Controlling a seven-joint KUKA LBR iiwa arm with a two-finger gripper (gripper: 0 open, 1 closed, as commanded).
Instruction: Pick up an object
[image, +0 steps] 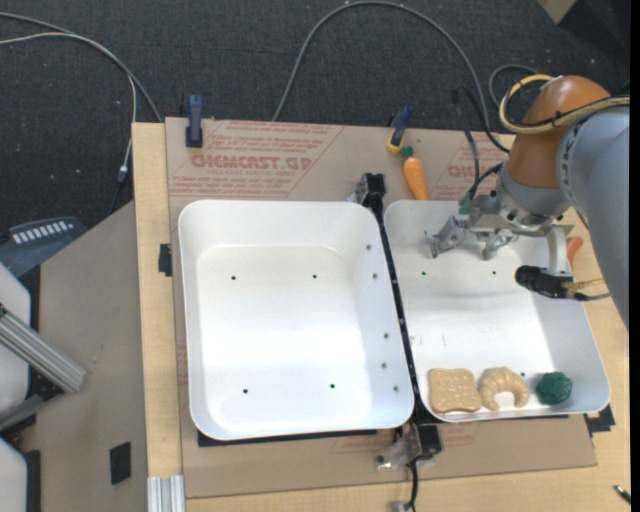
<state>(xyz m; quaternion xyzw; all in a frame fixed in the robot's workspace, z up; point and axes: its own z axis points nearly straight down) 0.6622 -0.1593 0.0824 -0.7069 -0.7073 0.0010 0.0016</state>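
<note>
Three things lie along the near edge of the right bin: a tan square cracker, a pale croissant and a dark green ball. My gripper hangs over the far part of the right bin, well away from all three. Its fingers are spread open and nothing is between them.
The left bin sits beside the right one, their rims touching in the middle. An orange carrot-shaped piece lies on the board behind the right bin. Blue clamps stand at the board's far edge.
</note>
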